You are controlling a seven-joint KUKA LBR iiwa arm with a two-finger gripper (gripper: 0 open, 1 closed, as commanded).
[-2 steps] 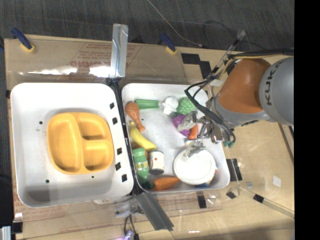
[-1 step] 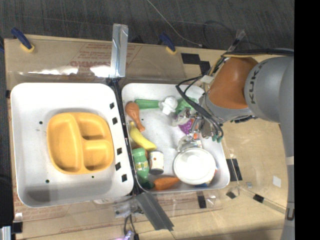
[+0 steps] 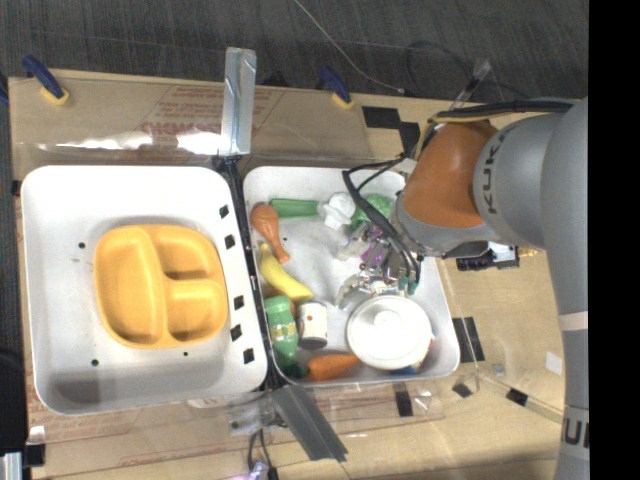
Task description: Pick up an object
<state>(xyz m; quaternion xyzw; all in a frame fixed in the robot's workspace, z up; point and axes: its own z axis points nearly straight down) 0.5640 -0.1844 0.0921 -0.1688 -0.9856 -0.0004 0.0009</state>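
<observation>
My gripper (image 3: 366,280) hangs low inside the right bin (image 3: 436,298), just above the upper left rim of a white bowl (image 3: 388,332). Left of it lie a yellow banana (image 3: 283,279), an orange drumstick toy (image 3: 268,227) and a green vegetable (image 3: 292,207). A green bottle (image 3: 280,324), a small white can (image 3: 313,323) and an orange carrot (image 3: 331,366) crowd the bin's near left corner. A white item (image 3: 340,210) and a green one (image 3: 379,207) sit at the far side, partly hidden by the wrist.
The left bin (image 3: 50,208) holds a yellow divided tray (image 3: 160,284). A raised divider (image 3: 240,258) separates the two bins. The grey arm with its orange band (image 3: 450,173) covers the right bin's far right corner. Cardboard and clamps surround the bins.
</observation>
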